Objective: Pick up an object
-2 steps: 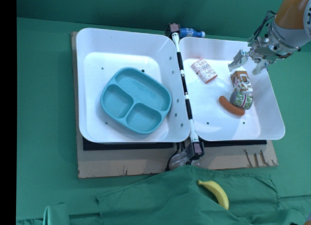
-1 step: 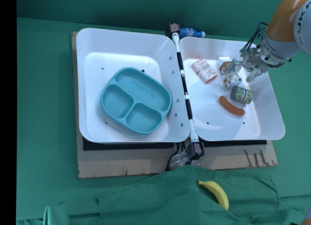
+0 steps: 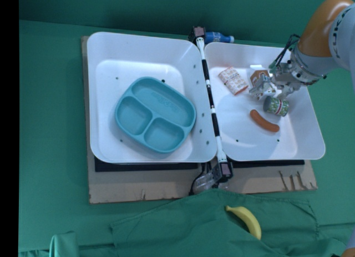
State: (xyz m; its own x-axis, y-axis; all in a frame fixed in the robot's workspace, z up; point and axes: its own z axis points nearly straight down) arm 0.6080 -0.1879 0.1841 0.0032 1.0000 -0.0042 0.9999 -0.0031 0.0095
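no legible text, packet (image 3: 233, 80) print too blurred

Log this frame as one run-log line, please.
arm: over right bin | gripper: low among items, beside small can | grasp: not confirmed | nearby: sausage, snack packet | left bin: teal divided plate

The arm (image 3: 327, 28) is cut off by the right edge. The gripper (image 3: 272, 90) covers part of a small orange-brown item (image 3: 258, 76), which cannot be identified. The print on the small packet (image 3: 233, 80) and on the can (image 3: 276, 106) is too small to read. A fold of green cloth (image 3: 183, 228) hides the banana's (image 3: 246, 220) lower part.
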